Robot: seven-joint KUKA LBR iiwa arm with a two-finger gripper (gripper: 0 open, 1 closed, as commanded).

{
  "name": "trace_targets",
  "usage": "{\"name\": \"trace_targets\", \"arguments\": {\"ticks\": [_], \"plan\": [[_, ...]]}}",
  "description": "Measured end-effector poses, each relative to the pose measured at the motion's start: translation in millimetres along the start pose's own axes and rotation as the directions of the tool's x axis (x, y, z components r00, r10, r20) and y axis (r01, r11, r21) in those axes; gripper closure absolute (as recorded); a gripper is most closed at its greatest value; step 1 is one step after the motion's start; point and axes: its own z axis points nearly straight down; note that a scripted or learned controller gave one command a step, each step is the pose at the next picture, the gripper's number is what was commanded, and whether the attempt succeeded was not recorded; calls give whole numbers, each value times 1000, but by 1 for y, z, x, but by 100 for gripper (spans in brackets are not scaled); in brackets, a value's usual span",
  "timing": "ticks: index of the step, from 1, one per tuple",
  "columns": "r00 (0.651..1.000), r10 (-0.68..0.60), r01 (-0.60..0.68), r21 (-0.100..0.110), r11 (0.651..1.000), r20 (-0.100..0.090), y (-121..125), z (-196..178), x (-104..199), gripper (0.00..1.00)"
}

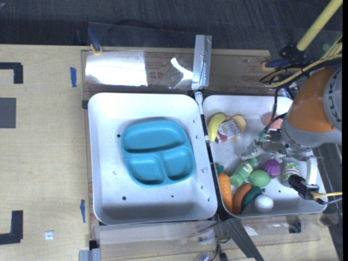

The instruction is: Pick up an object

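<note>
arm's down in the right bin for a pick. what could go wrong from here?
1. Clutter: the gripper sits low among tightly packed toy foods, a purple round piece, a green round piece and a green bottle, so it may nudge or catch a neighbour.
2. The white egg-shaped piece lies near the right white bin's rim, hard to approach.

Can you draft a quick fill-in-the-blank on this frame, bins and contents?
1. The blue divided tray lies in the ___ bin.
2. The banana lies in the ___ bin.
3. The tray has ___ compartments.
4. The end effector is over the ___ bin.

Missing words: left; right; three; right
</note>
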Motion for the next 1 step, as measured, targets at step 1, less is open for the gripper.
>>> {"name": "trace_targets", "arguments": {"ticks": [1], "plan": [[980,-201,201,0,980,-1,-51,13,26,0]]}}
